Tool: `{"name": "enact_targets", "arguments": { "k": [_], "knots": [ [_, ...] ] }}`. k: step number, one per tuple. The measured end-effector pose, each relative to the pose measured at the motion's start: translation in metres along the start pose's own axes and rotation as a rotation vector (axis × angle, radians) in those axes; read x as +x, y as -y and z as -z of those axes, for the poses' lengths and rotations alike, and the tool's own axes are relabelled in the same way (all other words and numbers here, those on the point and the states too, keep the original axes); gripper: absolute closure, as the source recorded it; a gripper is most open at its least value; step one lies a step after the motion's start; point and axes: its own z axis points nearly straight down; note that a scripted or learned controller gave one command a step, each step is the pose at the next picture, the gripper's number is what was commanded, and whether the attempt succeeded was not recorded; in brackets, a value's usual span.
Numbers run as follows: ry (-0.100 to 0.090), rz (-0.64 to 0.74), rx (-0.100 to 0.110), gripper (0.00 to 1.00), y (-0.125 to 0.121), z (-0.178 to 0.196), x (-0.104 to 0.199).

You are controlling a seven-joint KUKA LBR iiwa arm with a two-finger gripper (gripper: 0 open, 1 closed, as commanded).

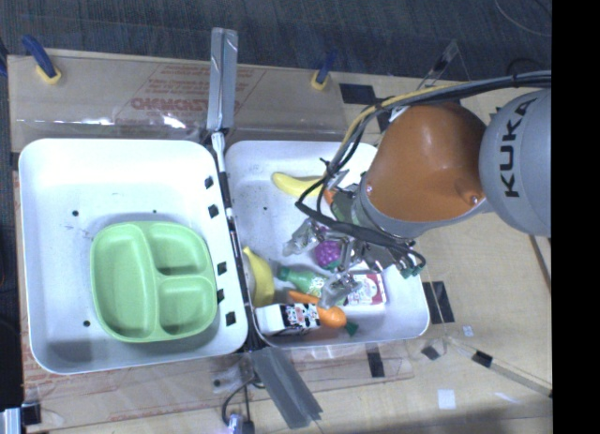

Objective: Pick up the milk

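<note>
A: Start with the biggest thing – what is over the bins?

B: The grey arm with its orange band (427, 165) reaches in from the right and hangs over the right-hand shallow white bin (258, 165), covering much of it. The left-hand white bin (47, 235) bears just a pale green plastic tray with three compartments (152, 280).

A: And the milk?

B: I judge it to be the small black-and-white carton (289, 318) lying on its side by the right bin's near wall, an orange toy carrot (330, 314) touching its right end. A red-and-white pack (368, 289) lies just beside, so which is the milk is uncertain.

A: Is the tool clenched on anything?

B: The two-finger gripper (349, 273) sits low among the clutter, near a purple toy (328, 253) and a green one (305, 280) – whether it is released or clenched I cannot tell
</note>
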Motion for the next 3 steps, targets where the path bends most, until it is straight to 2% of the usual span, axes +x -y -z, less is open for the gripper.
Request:
{"name": "enact_targets", "arguments": {
  "k": [1,2,3],
  "knots": [
    [-0.001,-0.22,0.0,0.0,0.04,-0.024,0.027],
    [0.003,-0.206,0.002,0.0,0.067,-0.009,-0.032],
    [0.017,0.001,0.018,0.0,0.022,-0.079,0.001]
  ]
}}
